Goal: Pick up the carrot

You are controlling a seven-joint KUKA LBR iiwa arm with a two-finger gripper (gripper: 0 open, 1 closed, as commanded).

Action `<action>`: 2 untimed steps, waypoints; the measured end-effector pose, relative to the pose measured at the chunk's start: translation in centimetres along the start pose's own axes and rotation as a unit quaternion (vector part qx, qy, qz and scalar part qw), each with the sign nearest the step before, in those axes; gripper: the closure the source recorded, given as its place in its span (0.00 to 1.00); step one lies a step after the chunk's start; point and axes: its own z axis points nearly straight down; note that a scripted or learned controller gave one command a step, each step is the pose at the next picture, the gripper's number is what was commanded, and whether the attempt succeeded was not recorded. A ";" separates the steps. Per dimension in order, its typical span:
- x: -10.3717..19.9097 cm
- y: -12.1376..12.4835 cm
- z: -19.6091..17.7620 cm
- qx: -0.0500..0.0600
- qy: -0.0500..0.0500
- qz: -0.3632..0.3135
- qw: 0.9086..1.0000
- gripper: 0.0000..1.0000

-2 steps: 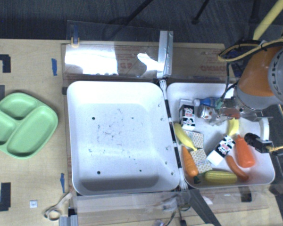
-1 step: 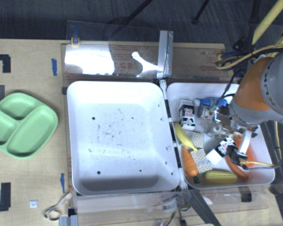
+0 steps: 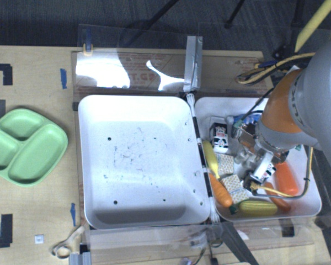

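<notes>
An orange carrot (image 3: 221, 191) lies in the right bin (image 3: 314, 203) near its front left corner, against the divider wall. My gripper (image 3: 256, 169) hangs low over the middle of that bin, just right of and slightly behind the carrot. The wrist and cables hide its tip. Nothing can be seen held in it.
Packed around the carrot are a yellow banana-like piece (image 3: 211, 155), a checkered packet (image 3: 229, 173), a yellow-green corn-like item (image 3: 257, 207), a big orange piece (image 3: 287, 178) and a small black-and-white box (image 3: 219, 137). The left bin (image 3: 99, 115) sits beside it. A green divided plate (image 3: 25, 146) rests on the bench at far left.
</notes>
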 end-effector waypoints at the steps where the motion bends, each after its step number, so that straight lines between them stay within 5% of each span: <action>1: -1.3 3.2 -5.1 0.004 -0.002 0.107 0.994 1.00; 2: -0.9 0.6 0.1 0.002 -0.001 0.251 0.968 1.00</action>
